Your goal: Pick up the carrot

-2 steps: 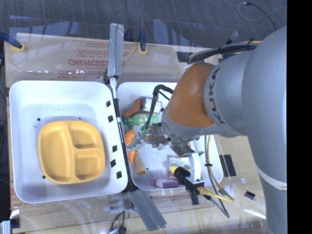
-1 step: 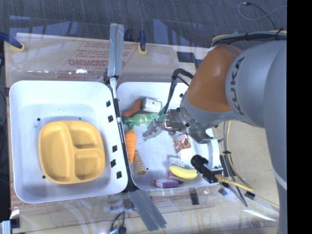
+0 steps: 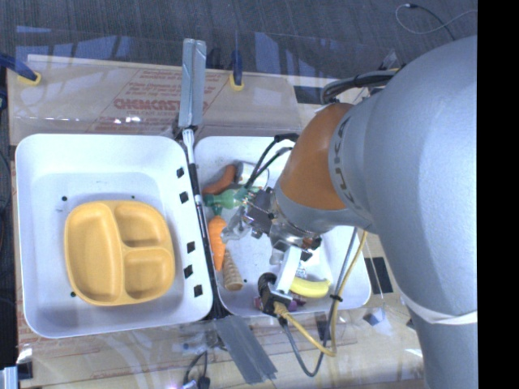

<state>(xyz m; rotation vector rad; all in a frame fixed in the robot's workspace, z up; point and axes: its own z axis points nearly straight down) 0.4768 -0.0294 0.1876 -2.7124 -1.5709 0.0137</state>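
- Risk: carrot (image 3: 216, 241) lies right against the left wall of the right bin (image 3: 243, 306); a finger could strike the wall or the divider between the bins and the grasp would slip.
- Risk: clutter close by. A tan cone-like item (image 3: 232, 272) sits just below the carrot's tip, an orange-brown toy (image 3: 221, 181) and a green piece (image 3: 233, 198) sit just above it; a wrong pick is likely if the descent drifts.
- Risk: carrot is slim and tapered, so it may roll or squirt out of a pinch taken across its narrow end.
- Gripper (image 3: 242, 217): sits low in the right bin, just right of the carrot's upper end, near or maybe touching it; view is poor here, the wrist blocks it.
- Gripper state: cannot tell how it stands, and nothing is visibly held.
- Carrot: on the bin floor, lengthwise along the wall, thick end up-view, not lifted.
- Banana (image 3: 310, 288) lies to the lower right, well apart from the carrot.
- Yellow tray (image 3: 120, 252) sits in the left bin (image 3: 32, 217), not involved.
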